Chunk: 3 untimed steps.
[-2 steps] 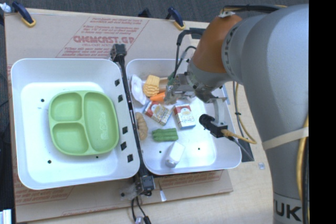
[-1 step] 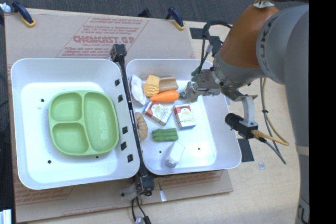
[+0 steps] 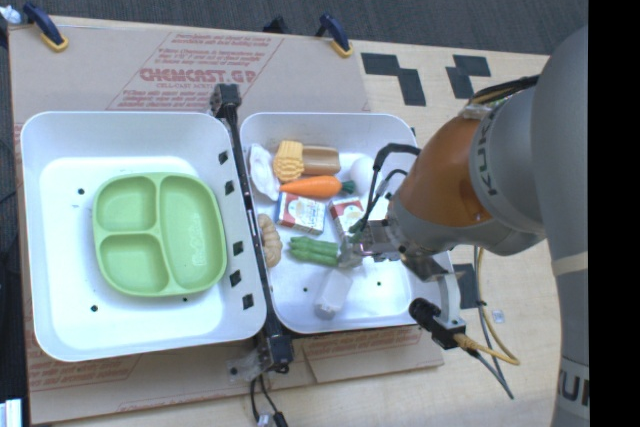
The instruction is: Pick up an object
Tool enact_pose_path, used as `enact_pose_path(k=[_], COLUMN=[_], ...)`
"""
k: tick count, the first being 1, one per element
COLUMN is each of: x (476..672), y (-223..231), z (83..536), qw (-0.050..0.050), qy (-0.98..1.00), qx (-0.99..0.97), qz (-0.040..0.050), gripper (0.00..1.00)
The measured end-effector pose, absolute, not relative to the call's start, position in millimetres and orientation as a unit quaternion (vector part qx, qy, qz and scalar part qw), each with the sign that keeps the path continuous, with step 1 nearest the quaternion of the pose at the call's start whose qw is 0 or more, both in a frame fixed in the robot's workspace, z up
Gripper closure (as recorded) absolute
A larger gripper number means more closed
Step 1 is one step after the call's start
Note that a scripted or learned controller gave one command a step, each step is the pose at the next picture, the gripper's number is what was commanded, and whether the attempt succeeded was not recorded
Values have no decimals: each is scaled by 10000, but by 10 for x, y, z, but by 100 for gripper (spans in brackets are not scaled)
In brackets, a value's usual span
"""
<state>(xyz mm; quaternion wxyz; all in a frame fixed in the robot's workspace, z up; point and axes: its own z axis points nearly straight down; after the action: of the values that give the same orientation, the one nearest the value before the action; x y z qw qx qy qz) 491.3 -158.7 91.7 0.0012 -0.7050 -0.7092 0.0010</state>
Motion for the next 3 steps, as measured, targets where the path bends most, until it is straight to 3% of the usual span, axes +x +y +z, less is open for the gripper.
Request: enact_pose_path(k=[1,2,3], x=[4772,5319,6183], y=[-1921,-2116,-2107], z=[1821,2303,2312], qw=[-5,-8,-5], qy=[-7086,-7089,-7090], qx=[-7056,-7053,-7052], qz=[1,1,-3], gripper=[100,100,100])
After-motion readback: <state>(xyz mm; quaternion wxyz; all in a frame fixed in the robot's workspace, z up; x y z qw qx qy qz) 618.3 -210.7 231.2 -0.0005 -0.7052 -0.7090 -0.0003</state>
